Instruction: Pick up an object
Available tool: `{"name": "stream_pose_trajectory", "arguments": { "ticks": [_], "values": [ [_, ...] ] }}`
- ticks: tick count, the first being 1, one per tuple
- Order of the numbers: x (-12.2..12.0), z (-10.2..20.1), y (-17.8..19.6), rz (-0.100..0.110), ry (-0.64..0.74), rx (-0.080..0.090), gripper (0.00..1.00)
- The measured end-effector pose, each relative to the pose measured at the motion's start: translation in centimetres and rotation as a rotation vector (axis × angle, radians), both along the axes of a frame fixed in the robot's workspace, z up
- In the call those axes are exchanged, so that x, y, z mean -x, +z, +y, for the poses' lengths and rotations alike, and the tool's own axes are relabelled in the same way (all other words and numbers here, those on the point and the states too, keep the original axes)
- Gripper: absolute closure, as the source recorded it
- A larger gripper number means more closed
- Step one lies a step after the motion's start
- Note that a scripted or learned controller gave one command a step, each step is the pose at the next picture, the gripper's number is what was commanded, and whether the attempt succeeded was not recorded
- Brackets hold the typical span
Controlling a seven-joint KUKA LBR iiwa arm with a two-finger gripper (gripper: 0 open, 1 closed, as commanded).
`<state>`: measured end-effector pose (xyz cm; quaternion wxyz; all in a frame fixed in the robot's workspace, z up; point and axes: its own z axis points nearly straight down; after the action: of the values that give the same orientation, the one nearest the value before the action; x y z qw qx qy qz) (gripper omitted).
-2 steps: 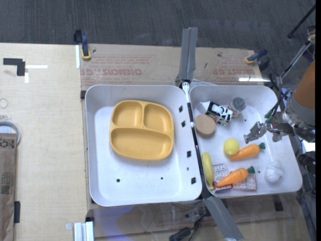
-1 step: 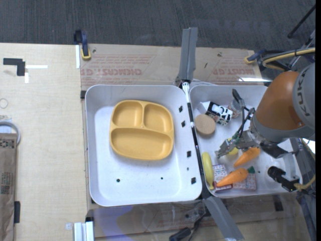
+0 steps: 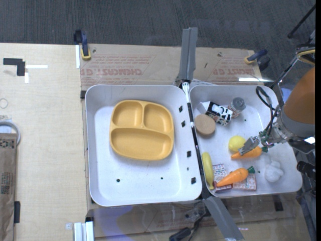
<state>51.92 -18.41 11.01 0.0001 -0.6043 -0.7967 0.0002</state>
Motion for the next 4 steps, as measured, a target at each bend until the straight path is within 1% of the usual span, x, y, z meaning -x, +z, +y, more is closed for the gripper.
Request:
{"name": "stream_pose_trajectory", "arguments": {
  "ticks": [1,2,3,4],
  "values": [
    [0.0,0.0,0.0,0.000,0.000,0.000,0.00],
    [1.7,2.1,6.5,0.000,0.147,0.000,0.00],
    [-0.4,0.5,-1.6,-0.006,0.141,-0.001,0.00],
    [4.1,-3.8,7.2,-0.001,0.200,0.000,0.00]
  ]
}}
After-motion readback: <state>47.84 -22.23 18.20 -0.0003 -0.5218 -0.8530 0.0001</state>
